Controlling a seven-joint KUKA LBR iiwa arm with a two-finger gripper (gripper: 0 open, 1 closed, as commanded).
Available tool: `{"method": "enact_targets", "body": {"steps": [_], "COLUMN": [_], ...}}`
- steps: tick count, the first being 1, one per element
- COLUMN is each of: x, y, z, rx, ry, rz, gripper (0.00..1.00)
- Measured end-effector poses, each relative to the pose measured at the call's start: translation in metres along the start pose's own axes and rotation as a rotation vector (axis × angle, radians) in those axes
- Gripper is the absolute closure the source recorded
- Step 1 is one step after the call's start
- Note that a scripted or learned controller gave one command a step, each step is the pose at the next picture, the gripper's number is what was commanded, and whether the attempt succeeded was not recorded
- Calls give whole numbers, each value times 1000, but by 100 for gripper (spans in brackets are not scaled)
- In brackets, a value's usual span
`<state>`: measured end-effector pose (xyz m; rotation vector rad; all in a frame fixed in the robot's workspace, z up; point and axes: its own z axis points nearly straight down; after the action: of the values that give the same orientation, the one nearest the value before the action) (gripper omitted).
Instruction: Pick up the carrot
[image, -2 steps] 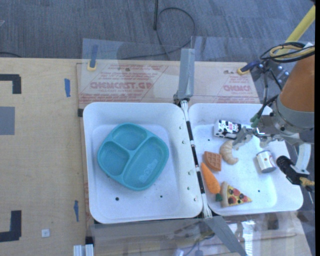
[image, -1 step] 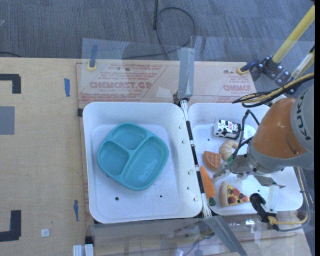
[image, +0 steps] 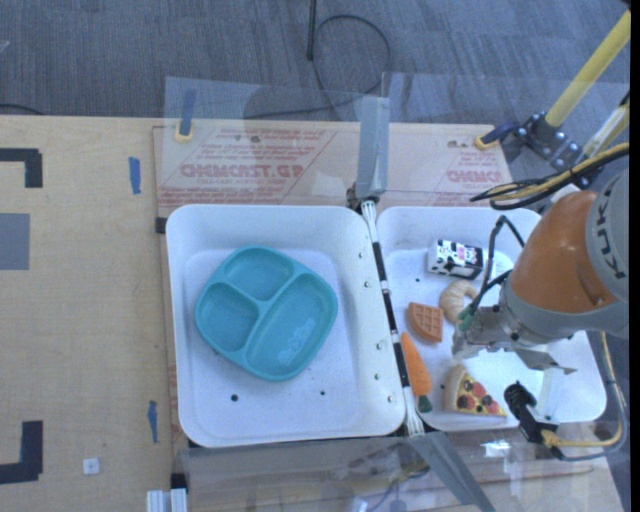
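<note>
The carrot is a slim orange piece with a green end. It lies along the left wall of the right bin, green end toward the front. My gripper hangs over the middle of that bin, to the right of the carrot and a short way from it. It sits between a waffle and a pizza slice. Nothing shows held in it. The grey and orange wrist covers the bin's right part.
Around the gripper lie a brown waffle, a pizza slice, a tan bread piece and a black-and-white cow toy. The left bin holds a teal divided plate. Cables run at the right.
</note>
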<state>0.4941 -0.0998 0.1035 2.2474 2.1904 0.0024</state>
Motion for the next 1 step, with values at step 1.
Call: {"method": "enact_targets", "body": {"steps": [1], "x": [7], "y": [-11], "z": [13], "rx": [-9], "ry": [3], "rz": [282], "gripper": [100]}}
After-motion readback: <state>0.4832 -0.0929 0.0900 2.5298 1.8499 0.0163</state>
